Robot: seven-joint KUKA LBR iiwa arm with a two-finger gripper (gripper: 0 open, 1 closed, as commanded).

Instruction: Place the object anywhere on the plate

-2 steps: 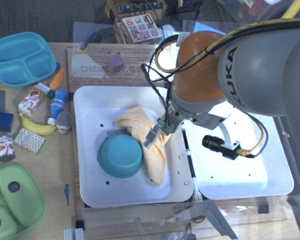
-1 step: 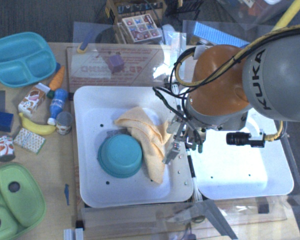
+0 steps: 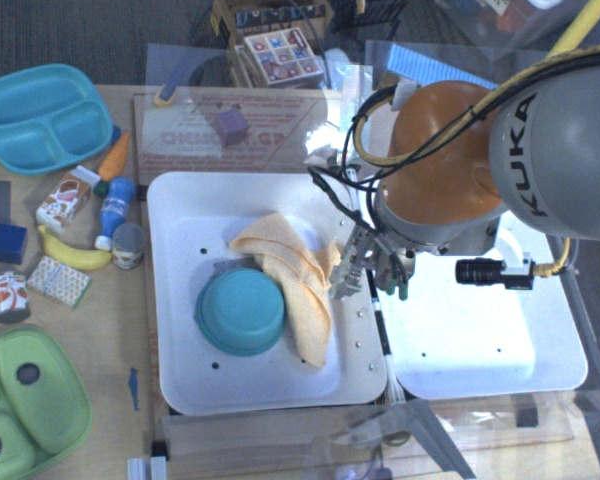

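Note:
A round teal plate (image 3: 241,311) lies in the left bin (image 3: 180,218), toward its front. A pale yellow, crumpled soft object (image 3: 292,273) lies beside the plate on its right, running from the bin's middle down to the front. Its upper edge touches the plate's rim. My gripper (image 3: 370,271) hangs low over the ridge between the two bins, just right of the yellow object's right edge. Nothing shows as held in it. The wrist and orange band (image 3: 445,158) hide part of the right bin's back.
The right bin (image 3: 480,338) lies under the arm. Left of the bins on the bench are a blue tray (image 3: 45,118), a banana (image 3: 75,253), small cartons and bottles, and a green tray (image 3: 25,398). A clear sheet with a purple cube (image 3: 232,123) lies behind the left bin.

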